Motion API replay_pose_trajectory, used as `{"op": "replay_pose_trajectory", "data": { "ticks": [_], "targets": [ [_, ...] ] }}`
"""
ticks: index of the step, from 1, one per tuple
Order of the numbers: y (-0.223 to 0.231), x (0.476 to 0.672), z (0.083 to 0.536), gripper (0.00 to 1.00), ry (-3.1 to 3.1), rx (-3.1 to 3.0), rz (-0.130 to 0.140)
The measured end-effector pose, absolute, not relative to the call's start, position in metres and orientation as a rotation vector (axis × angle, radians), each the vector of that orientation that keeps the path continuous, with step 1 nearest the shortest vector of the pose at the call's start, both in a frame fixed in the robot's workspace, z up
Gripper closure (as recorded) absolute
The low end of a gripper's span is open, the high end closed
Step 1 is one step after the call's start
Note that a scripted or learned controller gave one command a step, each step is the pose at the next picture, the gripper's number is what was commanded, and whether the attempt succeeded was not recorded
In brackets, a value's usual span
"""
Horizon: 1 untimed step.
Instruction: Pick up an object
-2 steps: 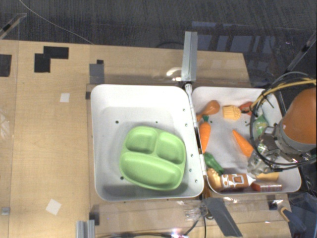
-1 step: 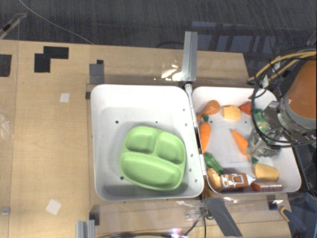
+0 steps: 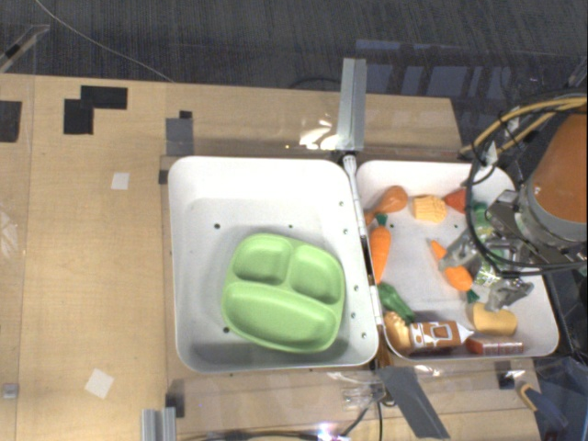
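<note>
Gripper (image 3: 496,278) is down inside the right bin (image 3: 549,333), hanging low over the clutter at its right side, and whether it has closed on anything I cannot tell; metal and toys run together there. No object is clearly lifted, so I'd call the pick still open, with the grasp and the raise left to do.

Right beneath and around it: an orange piece (image 3: 458,277) just left of it, and a pale yellow block (image 3: 494,320) just nearer. A brown bottle (image 3: 434,334) lies along the near wall, a red-and-white item to its right. Further left, a carrot (image 3: 379,252) lies by the divider, with a yellow corn-like piece (image 3: 427,209) and an orange fruit (image 3: 393,198) at the far end.

Crowding is the trouble: neighbours sit close enough to get nudged or pinched together.

Over in the left bin (image 3: 188,246), a green divided plate (image 3: 285,291) sits alone, well apart from the action.
</note>
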<state>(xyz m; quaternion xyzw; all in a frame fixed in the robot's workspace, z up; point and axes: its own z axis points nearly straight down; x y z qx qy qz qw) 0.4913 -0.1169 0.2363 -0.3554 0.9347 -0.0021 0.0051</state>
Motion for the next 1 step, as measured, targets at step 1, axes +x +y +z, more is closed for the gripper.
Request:
{"op": "replay_pose_trajectory", "data": {
  "ticks": [1],
  "targets": [
    [-0.1671,0.5112,0.0921,0.0,2.934,-1.088,-0.011]
  ]
}}
